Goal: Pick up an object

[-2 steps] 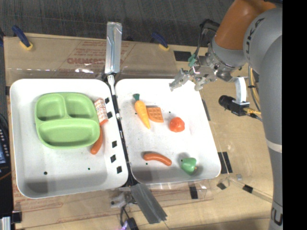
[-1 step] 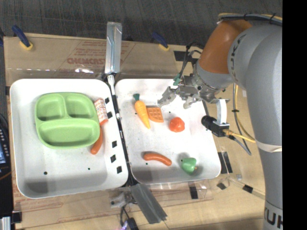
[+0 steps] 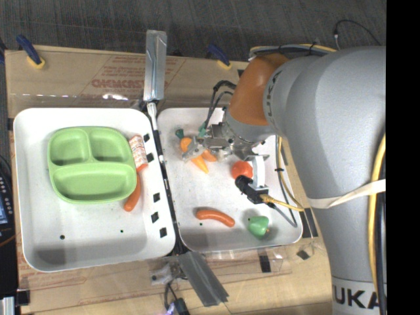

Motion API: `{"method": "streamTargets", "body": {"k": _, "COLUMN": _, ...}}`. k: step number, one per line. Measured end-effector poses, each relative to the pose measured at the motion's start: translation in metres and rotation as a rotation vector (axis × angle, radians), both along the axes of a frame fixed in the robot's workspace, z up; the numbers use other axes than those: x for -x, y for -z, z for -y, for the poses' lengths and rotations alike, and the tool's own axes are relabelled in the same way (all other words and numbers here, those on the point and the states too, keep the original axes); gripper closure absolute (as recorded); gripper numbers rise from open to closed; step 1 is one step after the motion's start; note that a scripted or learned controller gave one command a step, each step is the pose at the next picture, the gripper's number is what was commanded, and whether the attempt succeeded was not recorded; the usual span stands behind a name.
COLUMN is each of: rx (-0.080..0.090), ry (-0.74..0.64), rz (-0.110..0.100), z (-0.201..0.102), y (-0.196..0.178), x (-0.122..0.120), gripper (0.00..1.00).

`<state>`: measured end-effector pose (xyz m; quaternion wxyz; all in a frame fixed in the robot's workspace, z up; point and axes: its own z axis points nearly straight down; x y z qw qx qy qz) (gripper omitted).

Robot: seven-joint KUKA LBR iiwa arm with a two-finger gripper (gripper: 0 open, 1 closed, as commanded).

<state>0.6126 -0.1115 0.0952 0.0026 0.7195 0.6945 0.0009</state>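
On the arm's base (image 3: 357, 297) (lower right), white letters read "UKA"

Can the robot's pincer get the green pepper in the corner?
Probably yes. The green pepper lies alone near the right bin's front corner, with nothing on top. The pincer hangs over the carrots nearby, but the bin walls could crowd it.

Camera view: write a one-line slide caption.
KUKA arm's gripper low over carrots in the right bin; green tray in the left.

Grey arm (image 3: 328, 123), orange band (image 3: 252, 94), yellow cable, KUKA lettering.
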Motion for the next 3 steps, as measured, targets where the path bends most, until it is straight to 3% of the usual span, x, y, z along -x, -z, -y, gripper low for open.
{"method": "streamTargets", "body": {"k": 1, "rx": -0.002, "ry": -0.003, "rz": -0.008, "z": -0.001, "y": -0.007, "x": 0.002, "gripper": 1.0}}
{"method": "streamTargets", "body": {"k": 2, "rx": -0.002, "ry": -0.061, "rz": -0.004, "z": 0.014, "y": -0.127, "x": 0.007, "gripper": 1.0}}
{"method": "streamTargets", "body": {"k": 3, "rx": -0.002, "ry": -0.066, "rz": -0.007, "z": 0.013, "y": -0.136, "x": 0.007, "gripper": 1.0}}
